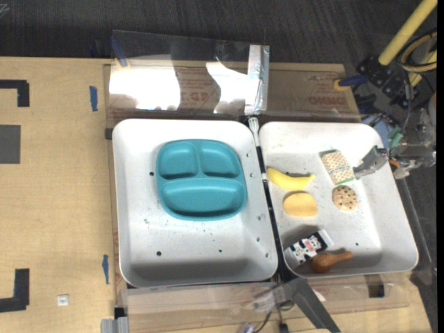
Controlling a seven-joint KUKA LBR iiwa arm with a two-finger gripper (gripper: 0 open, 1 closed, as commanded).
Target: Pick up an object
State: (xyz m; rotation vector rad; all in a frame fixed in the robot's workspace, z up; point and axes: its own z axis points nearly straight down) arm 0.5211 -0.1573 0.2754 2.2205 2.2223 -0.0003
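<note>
The worktop (48,207) was a wide, pale brown board, and it carried two shallow white bins next to each other. The left bin (132,245) was the bigger-looking of the two and it held one thing, a teal plate (201,179) with three compartments, lying flat near the middle of the bin, a little toward the far side. The right bin (388,245) touched the left one along a common edge and held all the small objects. Behind both bins stood a clear plastic sheet (180,82) which reflected bright light, with brown cardboard behind it.

The claw (368,162) was at the right side of the right bin, low over its right rim, with its grey tip pointing to the left; I could not tell how it was set, because it was too small and blurred, and nothing was seen between its tips.

Inside the right bin, a yellow banana (290,179) lay near the left wall, with a rounded yellow-orange piece (300,205) just below it. A pale cracker-like square (336,166) with a dotted pattern lay tilted just beside the claw tip, and a round speckled cookie (345,198) lay near it, toward the front. At the front of the bin, a small black-and-white packet (307,247) was touching a brown drumstick-shaped object (331,259).
</note>
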